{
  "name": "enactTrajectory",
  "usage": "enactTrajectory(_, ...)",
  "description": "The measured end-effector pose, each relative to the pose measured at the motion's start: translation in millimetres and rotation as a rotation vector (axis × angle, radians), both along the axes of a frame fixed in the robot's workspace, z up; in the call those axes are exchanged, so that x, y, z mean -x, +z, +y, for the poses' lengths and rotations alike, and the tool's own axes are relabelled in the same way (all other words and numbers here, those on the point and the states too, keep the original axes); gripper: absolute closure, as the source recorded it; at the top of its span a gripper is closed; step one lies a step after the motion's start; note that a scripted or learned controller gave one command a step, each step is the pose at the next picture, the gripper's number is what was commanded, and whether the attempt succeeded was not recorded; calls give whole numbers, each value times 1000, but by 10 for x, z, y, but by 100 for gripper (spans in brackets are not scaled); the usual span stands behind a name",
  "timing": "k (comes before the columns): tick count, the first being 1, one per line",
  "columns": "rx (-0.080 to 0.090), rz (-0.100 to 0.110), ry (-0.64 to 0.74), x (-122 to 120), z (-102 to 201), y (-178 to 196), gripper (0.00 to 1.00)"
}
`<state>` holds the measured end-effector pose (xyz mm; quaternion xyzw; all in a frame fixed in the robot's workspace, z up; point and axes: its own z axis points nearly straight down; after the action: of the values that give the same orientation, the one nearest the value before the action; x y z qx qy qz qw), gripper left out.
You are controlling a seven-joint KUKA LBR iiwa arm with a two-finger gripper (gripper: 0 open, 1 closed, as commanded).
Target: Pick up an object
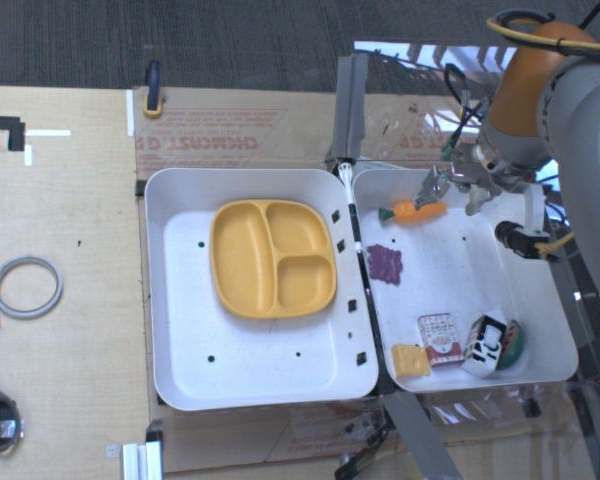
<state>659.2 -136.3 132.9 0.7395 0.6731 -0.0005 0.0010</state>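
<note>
Glossy yellow plastic for the divided plate (274,258); smooth white plastic for both bins (180,368); matt pale wood on the bench (60,368); brown cardboard (230,133) behind; shiny tape ring (25,286).

Yellow divided plate (273,258) in white left bin (180,368). White right bin (540,298) — orange carrot (420,210) with green top, purple cluster (384,263), yellow block (410,360), red-white carton (438,338). Desk (70,368) — pale wood.
</note>
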Motion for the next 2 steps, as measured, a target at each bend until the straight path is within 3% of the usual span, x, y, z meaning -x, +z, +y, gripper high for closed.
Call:
enactTrajectory(1,0,2,-236,5,374,81,0)
enactTrajectory(2,-2,5,-217,1093,136,-425,0)
